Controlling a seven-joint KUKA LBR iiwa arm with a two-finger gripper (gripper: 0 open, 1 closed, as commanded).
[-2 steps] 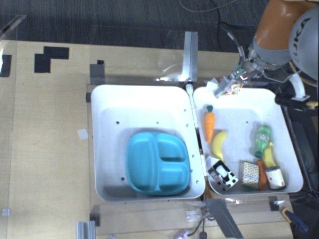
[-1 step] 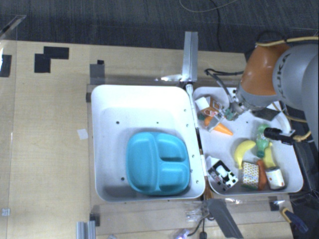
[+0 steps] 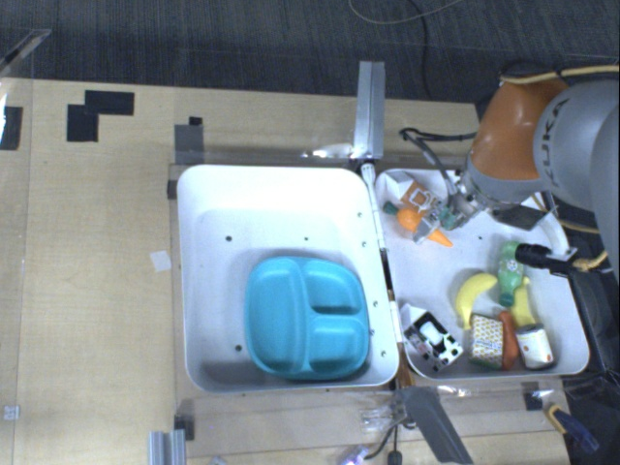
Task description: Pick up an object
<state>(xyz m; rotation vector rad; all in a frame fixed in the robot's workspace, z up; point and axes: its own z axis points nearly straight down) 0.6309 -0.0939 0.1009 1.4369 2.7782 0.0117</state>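
Camera view: nearest the lens, at the bottom edge of the right bin (image 3: 579, 361), lie a small black-and-white toy (image 3: 433, 340), a tan packet (image 3: 486, 338) and a white cup-like item (image 3: 534, 347), all well below and to the right of the gripper (image 3: 441, 216). A banana (image 3: 474, 295) sits between them and the gripper, its curved length running roughly up and down the picture, with a green item (image 3: 511, 268) just beside it on the right.

The gripper hangs low over the upper left part of the right bin, the grey arm with its orange band (image 3: 511, 129) reaching in from the right. Whether its fingers are apart or together I cannot tell; they merge with the clutter beneath them, and nothing can be seen held between them.

The likeliest target is the orange carrot-shaped piece (image 3: 438, 237), touching or just under the gripper, on its lower side. Its long axis lies nearly level across the picture, tilted slightly down, and the narrow end points right. A rounder orange piece (image 3: 409, 219) sits just to the gripper's left, close to the bin wall. In my judgement the grasp depends on closing across the carrot's short width, so the fingers should straddle it from above and below in the picture.

The left bin (image 3: 208, 197), holding a blue divided tray (image 3: 308, 315), lies well to the gripper's left.
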